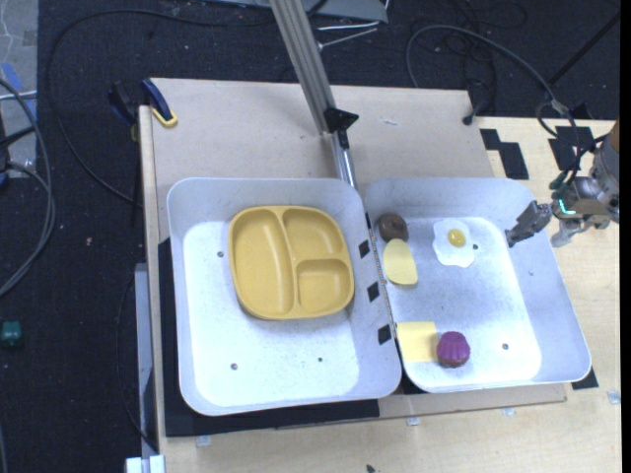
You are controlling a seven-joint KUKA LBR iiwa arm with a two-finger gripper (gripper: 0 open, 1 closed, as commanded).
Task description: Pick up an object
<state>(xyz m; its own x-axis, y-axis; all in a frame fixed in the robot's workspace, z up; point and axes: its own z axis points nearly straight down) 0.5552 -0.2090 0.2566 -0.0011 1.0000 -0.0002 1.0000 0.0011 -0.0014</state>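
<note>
A: What's in the bins?

B: Left bin (197,363) has one yellow tray (292,262) with three compartments, nothing in them. Right bin (552,333) has five items: a brown lump (392,227) at the top left, a yellow slice (399,262) just below it, a fried egg (455,243) beside them, a yellow block (416,341) at the near edge touching a purple ball (453,349).

A: How does the slice lie?

B: Flat, long axis running top to bottom, slightly tilted.

A: And your gripper (532,223)?

B: At the right bin's far right rim, fingers pointing left. Nothing between them; how wide they stand, I can't tell.
</note>
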